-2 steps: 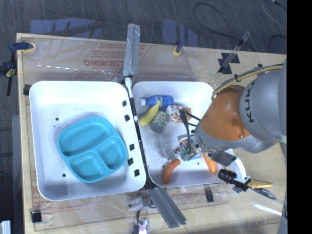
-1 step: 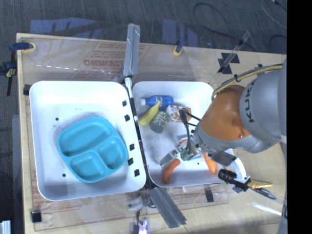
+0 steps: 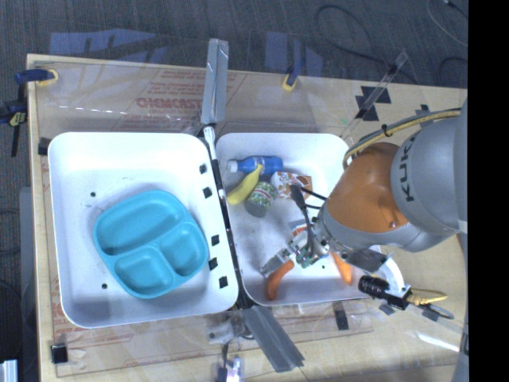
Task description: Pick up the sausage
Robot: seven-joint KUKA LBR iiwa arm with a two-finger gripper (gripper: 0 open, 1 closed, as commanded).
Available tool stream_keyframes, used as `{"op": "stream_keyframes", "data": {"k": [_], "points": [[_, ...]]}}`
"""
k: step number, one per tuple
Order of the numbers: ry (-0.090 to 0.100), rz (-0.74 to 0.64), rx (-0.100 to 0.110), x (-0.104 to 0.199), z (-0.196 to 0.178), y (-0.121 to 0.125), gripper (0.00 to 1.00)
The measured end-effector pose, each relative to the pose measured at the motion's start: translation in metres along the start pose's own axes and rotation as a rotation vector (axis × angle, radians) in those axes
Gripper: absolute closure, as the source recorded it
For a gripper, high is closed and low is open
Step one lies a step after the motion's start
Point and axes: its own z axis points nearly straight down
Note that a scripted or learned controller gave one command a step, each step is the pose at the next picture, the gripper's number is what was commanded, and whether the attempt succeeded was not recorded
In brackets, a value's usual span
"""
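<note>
The sausage point(image 3: 275, 280), a short orange-red link, lies near the front wall of the right bin point(image 3: 318, 146), tilted up to the right. My gripper point(image 3: 291, 257) hangs low just above its upper end, open, with one grey finger point(image 3: 275, 261) next to the sausage and the other finger point(image 3: 307, 251) further right. Nothing sits between the fingers. The grey arm with its orange band point(image 3: 366, 197) covers the right part of this bin.
At the back of the right bin lie a blue bottle point(image 3: 256, 165), a yellow banana point(image 3: 243, 186), a small can point(image 3: 259, 200) and a printed packet point(image 3: 289, 185). An orange carrot point(image 3: 343, 270) lies right of the gripper. The left bin point(image 3: 71, 157) holds a blue divided plate point(image 3: 150, 242).
</note>
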Motion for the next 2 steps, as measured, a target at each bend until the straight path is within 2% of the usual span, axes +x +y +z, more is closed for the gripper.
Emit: {"op": "stream_keyframes", "data": {"k": [1, 2], "points": [[0.0, -0.004, 0.0, -0.0008, -0.01, 0.0001, 1.0], [-0.001, -0.004, 0.0, -0.0008, -0.01, 0.0001, 0.0]]}}
